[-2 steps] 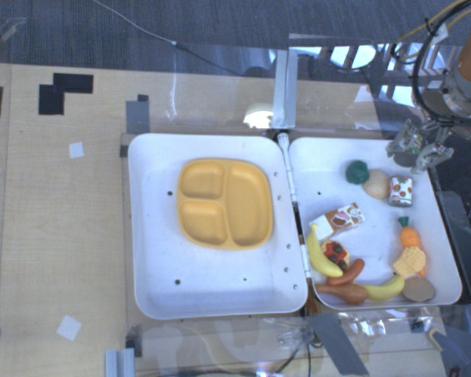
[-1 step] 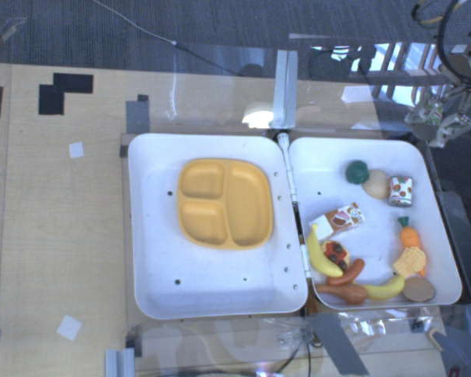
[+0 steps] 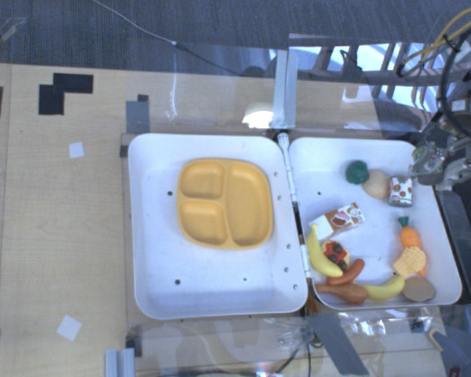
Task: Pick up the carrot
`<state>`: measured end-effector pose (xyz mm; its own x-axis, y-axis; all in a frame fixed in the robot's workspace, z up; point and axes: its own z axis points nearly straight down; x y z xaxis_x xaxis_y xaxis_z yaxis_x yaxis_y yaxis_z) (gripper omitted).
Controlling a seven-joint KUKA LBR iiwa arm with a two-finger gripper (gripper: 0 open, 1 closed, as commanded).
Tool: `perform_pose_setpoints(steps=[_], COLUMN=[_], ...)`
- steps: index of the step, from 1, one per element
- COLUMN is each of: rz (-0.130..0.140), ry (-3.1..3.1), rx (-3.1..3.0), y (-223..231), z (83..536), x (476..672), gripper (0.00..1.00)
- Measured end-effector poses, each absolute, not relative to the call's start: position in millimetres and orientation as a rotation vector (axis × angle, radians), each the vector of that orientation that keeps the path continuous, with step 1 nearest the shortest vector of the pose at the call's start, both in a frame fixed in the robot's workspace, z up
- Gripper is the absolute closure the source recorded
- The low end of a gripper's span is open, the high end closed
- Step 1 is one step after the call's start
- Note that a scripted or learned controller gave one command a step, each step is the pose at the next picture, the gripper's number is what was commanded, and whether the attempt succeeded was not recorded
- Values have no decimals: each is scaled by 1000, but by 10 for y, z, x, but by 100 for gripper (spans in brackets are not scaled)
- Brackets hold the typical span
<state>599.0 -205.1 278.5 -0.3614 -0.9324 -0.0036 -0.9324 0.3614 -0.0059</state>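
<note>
We saw the small orange carrot with green top at the right bin's right side. Box labels were unreadable. The yellow divided plastic plate sat in the left bin on pale wood bench. The gripper hovered upper right, its state untellable.

Bright, even overhead light, with glare at the top of the bench.

Both white bins are lit flatly and come close to washing out, so the yellow divided plate casts only a faint, soft shadow. A hot white glare spot sits on the bench just above the bins, and bluish reflections streak the shiny surface at upper right. The picture is slightly soft throughout; small toys in the right bin lack fine detail, and the arm's end at the right edge is murky.
</note>
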Motion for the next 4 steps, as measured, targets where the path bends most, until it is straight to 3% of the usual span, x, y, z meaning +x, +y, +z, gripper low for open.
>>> perform_pose_setpoints(steps=[1,2,3,4], rz=[-3,-2,11,-16], ry=[2154,2158,2266,1924], rx=[-2281,-2274,-2174,-2479], y=[-2052,-2002,-1982,-2036], z=[2596,2385,1343,1198], x=[5555,5882,5328,4905], gripper=[100,100,100,100])
